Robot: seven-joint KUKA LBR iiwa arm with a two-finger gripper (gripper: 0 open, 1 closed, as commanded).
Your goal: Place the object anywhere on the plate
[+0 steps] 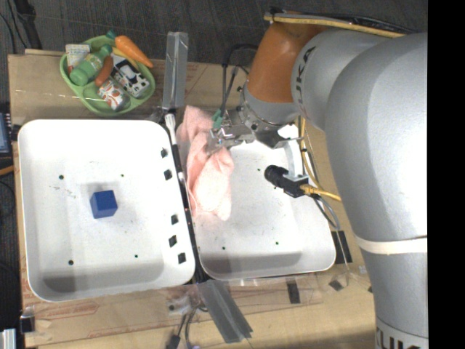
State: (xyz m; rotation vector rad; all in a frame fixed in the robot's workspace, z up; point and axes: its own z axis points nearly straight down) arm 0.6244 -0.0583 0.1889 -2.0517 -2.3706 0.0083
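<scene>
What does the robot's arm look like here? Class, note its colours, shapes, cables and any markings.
The arm is bulky, rounded and light grey, with an orange band above the wrist. Dark lettering runs beside that band. Thin cables trail near the wrist, one yellowish. The metal pincer is small and silvery.

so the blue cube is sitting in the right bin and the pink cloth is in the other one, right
Not quite. The camera view shows the blue cube in the left bin, not the right one. The pink cloth lies in the other bin, the right bin, draped along its left edge.
</scene>
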